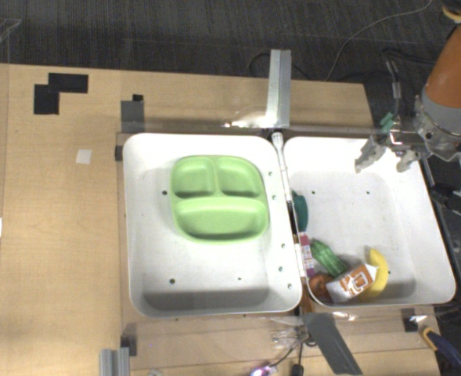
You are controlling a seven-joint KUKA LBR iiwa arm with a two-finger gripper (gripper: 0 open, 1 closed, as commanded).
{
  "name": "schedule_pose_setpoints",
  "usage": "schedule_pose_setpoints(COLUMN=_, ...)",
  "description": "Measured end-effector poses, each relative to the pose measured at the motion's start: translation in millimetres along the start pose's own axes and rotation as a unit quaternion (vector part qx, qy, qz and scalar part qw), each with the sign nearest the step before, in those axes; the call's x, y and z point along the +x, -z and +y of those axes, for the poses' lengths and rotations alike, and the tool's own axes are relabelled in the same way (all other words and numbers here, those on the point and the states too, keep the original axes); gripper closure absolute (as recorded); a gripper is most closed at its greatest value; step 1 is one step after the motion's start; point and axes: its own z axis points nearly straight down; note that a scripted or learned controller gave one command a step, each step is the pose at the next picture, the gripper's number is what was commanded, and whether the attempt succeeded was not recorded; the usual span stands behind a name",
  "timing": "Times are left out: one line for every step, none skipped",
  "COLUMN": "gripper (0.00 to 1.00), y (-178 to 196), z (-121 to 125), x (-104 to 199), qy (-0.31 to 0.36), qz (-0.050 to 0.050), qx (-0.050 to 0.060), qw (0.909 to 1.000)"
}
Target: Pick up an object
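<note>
My gripper hangs over the far right part of the right bin, its two fingers spread apart with nothing between them. Well below it, in the bin's near left corner, lies a cluster of small objects: a yellow banana, an orange and white carton, a green bottle-shaped item and a brown round piece. A dark teal item rests against the bin's left wall.
The left bin holds a green divided plate. A metal post stands behind the divider between the bins. Wooden bench top stretches to the left.
</note>
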Motion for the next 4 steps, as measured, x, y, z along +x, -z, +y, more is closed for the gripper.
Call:
schedule_pose_setpoints(gripper=0.00, y=-14.1, z=-61.4, x=-22.2, qy=-0.129, qz=0.000, qx=0.001, qw=0.9916)
schedule_pose_setpoints(gripper=0.00, y=2.1, z=-111.9, x=-0.6, qy=-0.155, qz=0.000, qx=0.000, qw=0.9879)
schedule_pose_setpoints(gripper=0.00, y=-104.1, z=-118.5, x=-2.2, qy=-0.156, qz=0.000, qx=0.001, qw=0.9877)
schedule_pose_setpoints(gripper=0.00, y=-134.4, z=-118.6, x=-55.6, qy=-0.145, qz=0.000, qx=0.001, qw=0.9894)
